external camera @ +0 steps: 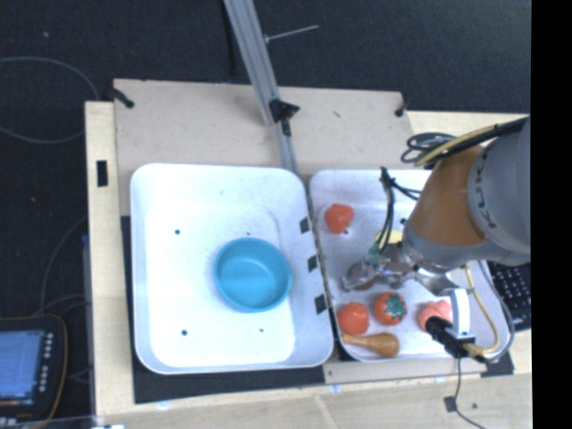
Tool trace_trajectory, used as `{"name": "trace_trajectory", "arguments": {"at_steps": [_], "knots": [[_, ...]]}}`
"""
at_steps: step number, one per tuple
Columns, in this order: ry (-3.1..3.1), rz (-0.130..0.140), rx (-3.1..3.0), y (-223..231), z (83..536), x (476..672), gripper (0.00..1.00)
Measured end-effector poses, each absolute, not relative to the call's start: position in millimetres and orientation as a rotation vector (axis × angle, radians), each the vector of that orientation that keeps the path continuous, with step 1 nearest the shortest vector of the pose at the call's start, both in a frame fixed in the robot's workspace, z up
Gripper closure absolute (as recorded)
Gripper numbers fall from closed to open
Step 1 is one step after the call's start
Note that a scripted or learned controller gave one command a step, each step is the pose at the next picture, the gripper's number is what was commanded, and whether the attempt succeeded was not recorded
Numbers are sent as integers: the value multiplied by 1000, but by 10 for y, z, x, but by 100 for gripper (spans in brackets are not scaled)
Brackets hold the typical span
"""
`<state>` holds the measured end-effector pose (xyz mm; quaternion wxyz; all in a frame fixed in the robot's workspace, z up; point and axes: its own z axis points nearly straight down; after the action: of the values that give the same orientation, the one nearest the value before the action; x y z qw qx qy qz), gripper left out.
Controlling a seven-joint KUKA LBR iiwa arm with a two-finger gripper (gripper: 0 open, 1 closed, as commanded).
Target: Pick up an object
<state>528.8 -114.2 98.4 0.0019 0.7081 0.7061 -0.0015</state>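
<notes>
My gripper [359, 276] hangs low over the middle of the right bin [357, 186], with the arm's orange band behind it to the right. Just below it lie an orange-red round object [354, 316] and a red tomato-like object with a green top [390, 307]. A red object [434, 313] sits further right, partly behind the arm's cabling. A tan pear-shaped object [372, 343] lies along the bin's front rim. Another orange-red object [338, 217] rests above the gripper near the bin's left wall. I see nothing in the gripper.
The left bin [170, 195] holds a blue bowl [253, 273] near its centre. A slanted metal pole [259, 61] rises behind the bins. Black scissors [426, 146] lie on the bench at the back right. A keyboard [511, 291] sits at the right.
</notes>
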Motion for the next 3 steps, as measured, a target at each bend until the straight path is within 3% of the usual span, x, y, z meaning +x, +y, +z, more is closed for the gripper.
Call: {"name": "trace_trajectory", "arguments": {"at_steps": [1,3], "knots": [[2208,8,2234,-1126,1125,5307,100],[2225,11,2211,-1194,2357,5437,100]]}}
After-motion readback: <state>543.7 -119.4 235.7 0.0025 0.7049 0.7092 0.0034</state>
